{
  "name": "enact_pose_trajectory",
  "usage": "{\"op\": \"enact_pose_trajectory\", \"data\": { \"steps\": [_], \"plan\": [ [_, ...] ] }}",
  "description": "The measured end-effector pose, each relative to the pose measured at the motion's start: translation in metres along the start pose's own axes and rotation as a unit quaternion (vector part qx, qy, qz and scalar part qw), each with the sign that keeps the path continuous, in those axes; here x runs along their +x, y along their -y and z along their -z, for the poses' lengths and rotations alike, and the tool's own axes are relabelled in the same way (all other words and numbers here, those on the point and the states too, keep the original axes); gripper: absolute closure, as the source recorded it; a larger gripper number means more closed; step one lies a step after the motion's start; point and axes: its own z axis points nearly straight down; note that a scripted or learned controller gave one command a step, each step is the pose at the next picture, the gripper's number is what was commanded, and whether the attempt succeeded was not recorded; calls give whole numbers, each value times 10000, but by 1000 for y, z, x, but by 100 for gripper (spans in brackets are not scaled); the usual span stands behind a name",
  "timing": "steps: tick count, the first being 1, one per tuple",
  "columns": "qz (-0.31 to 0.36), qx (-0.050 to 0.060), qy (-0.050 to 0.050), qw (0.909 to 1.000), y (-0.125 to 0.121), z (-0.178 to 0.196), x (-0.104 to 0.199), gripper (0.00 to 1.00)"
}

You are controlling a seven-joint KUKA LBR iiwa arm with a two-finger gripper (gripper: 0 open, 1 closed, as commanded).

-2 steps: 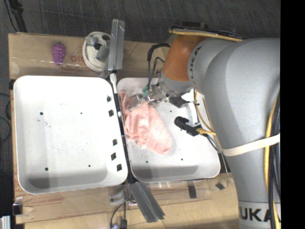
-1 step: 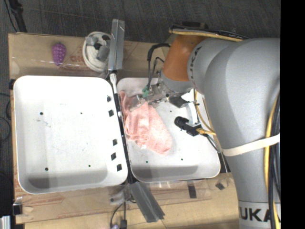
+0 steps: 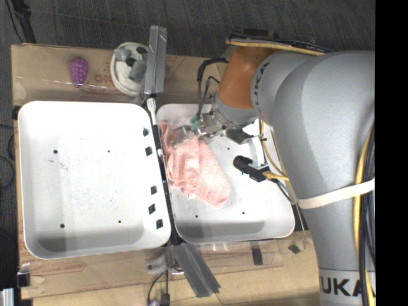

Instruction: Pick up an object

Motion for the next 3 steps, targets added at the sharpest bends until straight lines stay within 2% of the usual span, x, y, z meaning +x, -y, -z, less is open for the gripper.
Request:
{"op": "enact_pose_trajectory", "data": {
  "steps": [3],
  "plan": [
    [0,0,0,10000,0,0,0,0]
  ]
}}
